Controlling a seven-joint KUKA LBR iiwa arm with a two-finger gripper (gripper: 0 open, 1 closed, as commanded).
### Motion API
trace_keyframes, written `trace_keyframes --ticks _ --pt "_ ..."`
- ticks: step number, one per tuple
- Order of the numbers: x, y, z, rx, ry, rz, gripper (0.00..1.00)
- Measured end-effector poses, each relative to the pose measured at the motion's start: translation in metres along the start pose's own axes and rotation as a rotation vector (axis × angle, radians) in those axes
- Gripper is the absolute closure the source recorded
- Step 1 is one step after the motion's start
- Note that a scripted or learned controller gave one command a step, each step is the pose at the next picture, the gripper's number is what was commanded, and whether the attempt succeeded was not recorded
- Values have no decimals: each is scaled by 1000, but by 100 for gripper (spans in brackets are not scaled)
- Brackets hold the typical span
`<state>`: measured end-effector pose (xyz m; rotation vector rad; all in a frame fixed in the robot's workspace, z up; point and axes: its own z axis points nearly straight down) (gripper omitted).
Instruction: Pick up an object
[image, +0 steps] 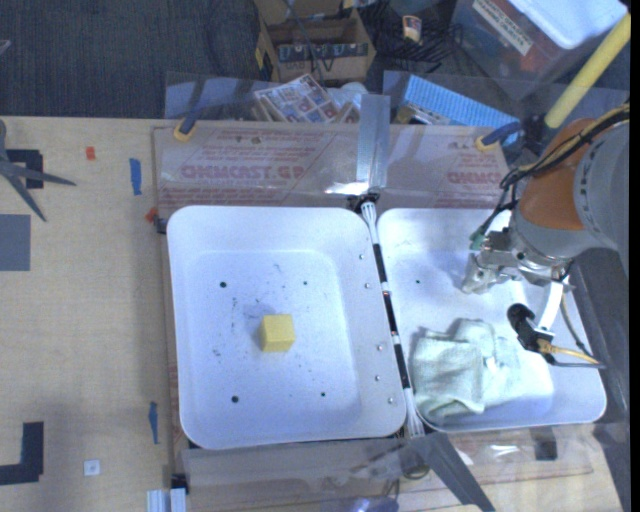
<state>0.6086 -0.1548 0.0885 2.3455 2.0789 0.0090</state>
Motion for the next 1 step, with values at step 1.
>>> trace_keyframes --ticks 1 --pt "-59 43 2 3 -2 -284 100"
